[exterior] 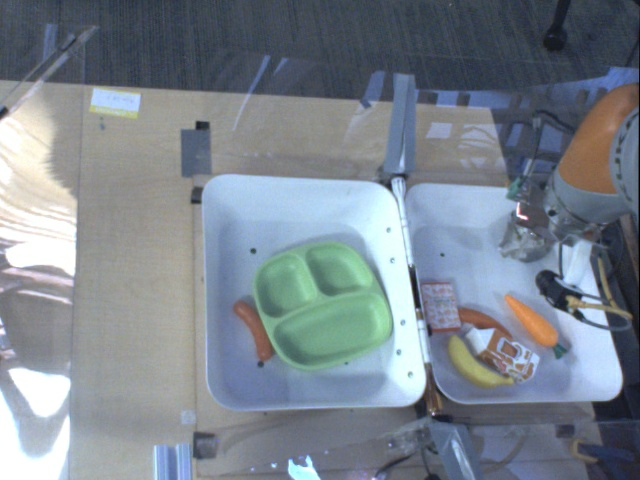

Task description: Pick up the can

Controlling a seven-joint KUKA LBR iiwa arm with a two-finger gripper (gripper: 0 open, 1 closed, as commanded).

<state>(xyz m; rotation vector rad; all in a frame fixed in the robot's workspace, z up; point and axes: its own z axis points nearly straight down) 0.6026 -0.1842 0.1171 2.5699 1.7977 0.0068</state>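
Bench (120, 268): bare wood left of both bins. Left bin (300, 193) holds a green divided plate (322, 306) near its centre, with a sausage (254, 330) touching the plate's left edge; the floor along the far wall is open. Right bin (450, 208) is open at its far-left floor and crowded along the near wall by a banana (472, 363), a carton (508, 356), a carrot (532, 321) and a red packet (439, 305). The arm (600, 158) is cut off by the frame's right edge. The gripper (530, 230) sits at the bin's far-right corner. A grey metallic form directly beneath it appears to be the can (516, 248); the two cannot be separated, and the gripper's opening cannot be told.
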